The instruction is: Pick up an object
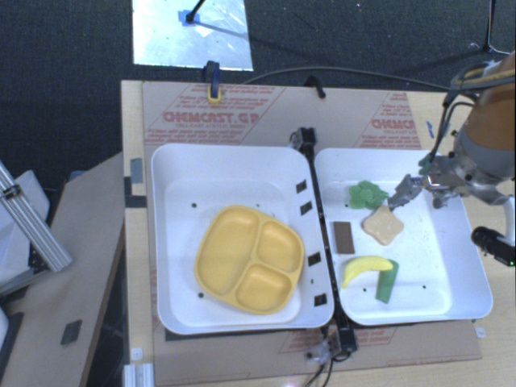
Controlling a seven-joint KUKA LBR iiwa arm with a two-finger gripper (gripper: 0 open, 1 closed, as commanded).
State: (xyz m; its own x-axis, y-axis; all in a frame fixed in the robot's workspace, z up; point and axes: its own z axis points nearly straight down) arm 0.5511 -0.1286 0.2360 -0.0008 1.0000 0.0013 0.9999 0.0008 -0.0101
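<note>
The right bin [459, 297] holds a green leafy piece [367, 193], a tan bread-like piece [383, 227], a brown rectangle [344, 237], a yellow banana [367, 268] and a dark green stick [387, 282]. My gripper [405, 192] hangs over the upper right of this bin, just right of the green leafy piece and above the tan piece. I see nothing held in it. The arm's grey and orange body covers the bin's far right corner.
In the left bin [185, 176] lies a yellow divided plate [250, 258]. A black divider with clips [316, 216] runs between the bins. A cable [355, 75] crosses the cardboard behind them.
</note>
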